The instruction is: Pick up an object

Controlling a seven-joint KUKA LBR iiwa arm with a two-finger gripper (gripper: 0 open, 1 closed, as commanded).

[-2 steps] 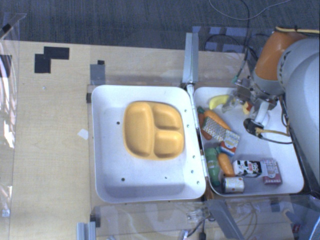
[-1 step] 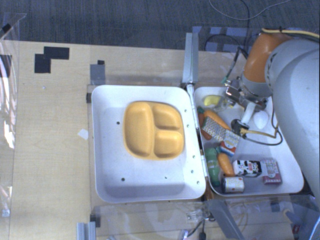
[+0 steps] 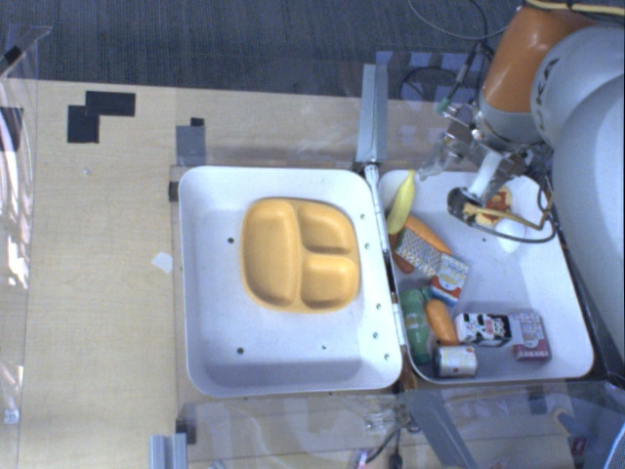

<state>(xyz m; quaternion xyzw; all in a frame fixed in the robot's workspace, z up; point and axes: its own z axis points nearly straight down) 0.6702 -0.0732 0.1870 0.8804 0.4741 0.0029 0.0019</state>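
My gripper (image 3: 433,164) hangs over the far left corner of the right bin (image 3: 562,262), just right of a yellow banana (image 3: 399,203) that lies against the bin's left wall. I see nothing held in it. Below the banana lie an orange carrot-like piece (image 3: 427,233), a grey speckled packet (image 3: 417,253) and a small colourful carton (image 3: 449,277). A green bottle (image 3: 415,320), an orange piece (image 3: 440,322), a silver can (image 3: 456,361), a black-and-white carton (image 3: 483,327) and a maroon box (image 3: 529,335) crowd the near end.
The left bin (image 3: 210,291) holds a yellow divided tray (image 3: 298,253). A metal divider (image 3: 370,115) stands between the bins at the back. A small red-and-yellow item (image 3: 500,201) lies under the wrist. The arm's bulk covers the right bin's right side.
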